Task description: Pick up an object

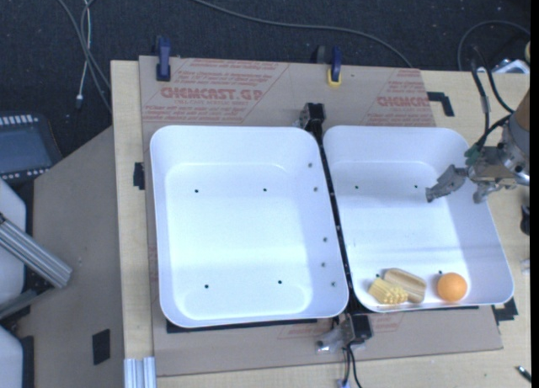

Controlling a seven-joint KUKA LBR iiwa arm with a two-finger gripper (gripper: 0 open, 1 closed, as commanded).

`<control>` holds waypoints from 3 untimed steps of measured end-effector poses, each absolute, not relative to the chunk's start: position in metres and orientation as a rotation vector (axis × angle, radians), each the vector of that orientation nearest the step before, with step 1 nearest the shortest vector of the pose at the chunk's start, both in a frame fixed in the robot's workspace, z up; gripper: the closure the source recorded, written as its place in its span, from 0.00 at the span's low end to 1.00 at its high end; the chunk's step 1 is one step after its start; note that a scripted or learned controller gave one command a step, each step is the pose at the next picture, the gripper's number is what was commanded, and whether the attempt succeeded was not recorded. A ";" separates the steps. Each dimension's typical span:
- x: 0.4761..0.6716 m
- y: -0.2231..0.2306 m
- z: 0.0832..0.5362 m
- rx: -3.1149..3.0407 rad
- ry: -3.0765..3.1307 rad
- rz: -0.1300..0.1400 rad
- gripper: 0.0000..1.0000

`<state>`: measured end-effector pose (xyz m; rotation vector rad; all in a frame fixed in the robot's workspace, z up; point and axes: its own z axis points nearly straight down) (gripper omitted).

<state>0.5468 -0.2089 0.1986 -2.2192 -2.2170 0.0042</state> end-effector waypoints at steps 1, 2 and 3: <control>0.548 -0.209 0.202 -2.222 -2.222 -0.001 0.00; 0.548 -0.206 0.160 -2.219 -2.220 0.002 0.00; 0.551 -0.206 0.117 -2.219 -2.220 0.002 0.00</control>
